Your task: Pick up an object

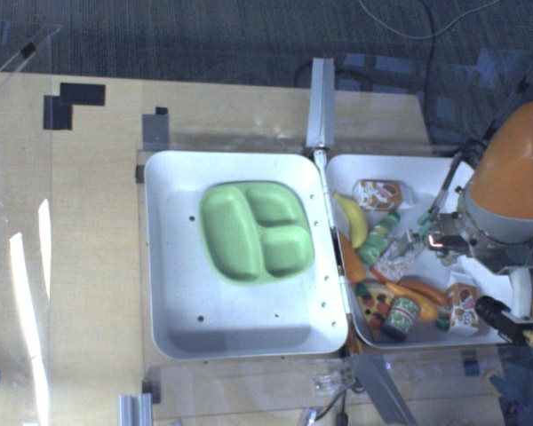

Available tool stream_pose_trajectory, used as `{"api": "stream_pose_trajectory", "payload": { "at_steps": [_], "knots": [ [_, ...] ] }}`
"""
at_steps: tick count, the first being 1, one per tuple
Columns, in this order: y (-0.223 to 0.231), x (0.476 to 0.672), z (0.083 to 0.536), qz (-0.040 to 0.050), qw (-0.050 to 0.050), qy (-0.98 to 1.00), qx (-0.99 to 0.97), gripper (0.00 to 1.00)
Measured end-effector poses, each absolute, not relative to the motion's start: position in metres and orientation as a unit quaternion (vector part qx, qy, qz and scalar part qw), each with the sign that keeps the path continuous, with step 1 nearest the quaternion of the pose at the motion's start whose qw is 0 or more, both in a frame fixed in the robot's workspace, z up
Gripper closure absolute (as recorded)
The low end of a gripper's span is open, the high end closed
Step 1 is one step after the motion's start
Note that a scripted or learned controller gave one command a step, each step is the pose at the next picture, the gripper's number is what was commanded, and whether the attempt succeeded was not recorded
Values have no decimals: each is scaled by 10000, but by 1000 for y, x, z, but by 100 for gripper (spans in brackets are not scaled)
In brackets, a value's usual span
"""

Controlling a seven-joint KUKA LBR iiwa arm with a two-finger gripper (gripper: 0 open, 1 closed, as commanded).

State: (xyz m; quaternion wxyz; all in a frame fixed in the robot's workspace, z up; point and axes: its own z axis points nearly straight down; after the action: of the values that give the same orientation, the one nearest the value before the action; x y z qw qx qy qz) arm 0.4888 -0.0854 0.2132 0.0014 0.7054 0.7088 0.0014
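2 shallow white bins sit side by side on a pale wooden worktop [89,264], with metal brackets at the near edge and a grey post [321,105] rising between the bins at the far side. Beyond the worktop lies dark blue carpet [204,16], crossed by a thin looped cable [409,25]. Black tape marks [71,103] sit on the worktop's far left.

The left bin [173,318] holds a green tray [256,231] with 3 compartments. The right bin [373,337] holds a crowd of small things. Nearest are a small dark bottle with a red and green label [400,313], a carton with brown print [463,307] and an orange carrot [419,289]. Further back lie a green bottle [378,240] and a yellow banana [354,220], just beside each other, and at the far side a packet with red and brown print [378,193]. No writing on any label is sharp enough to read.

The arm's orange band [513,171] hangs over the right bin's right side. The tool [424,238] reaches toward the bin's middle, just beside the green bottle and a crumpled clear wrapper [395,257]; whether it is spread or pressed together cannot be told, and nothing is seen pinched in it.
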Motion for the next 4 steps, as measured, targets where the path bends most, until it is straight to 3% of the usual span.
{"api": "stream_pose_trajectory", "payload": {
  "at_steps": [1, 2, 3, 4],
  "knots": [
    [-77, 488, 185, 15, 15, 7784, 6278, 0],
    [-122, 542, 102, 61, 119, 8005, 5992, 0],
    [-122, 545, 115, 85, 157, 8005, 5990, 100],
    [-43, 555, 186, 22, 31, 8662, 4997, 100]
  ]
}}
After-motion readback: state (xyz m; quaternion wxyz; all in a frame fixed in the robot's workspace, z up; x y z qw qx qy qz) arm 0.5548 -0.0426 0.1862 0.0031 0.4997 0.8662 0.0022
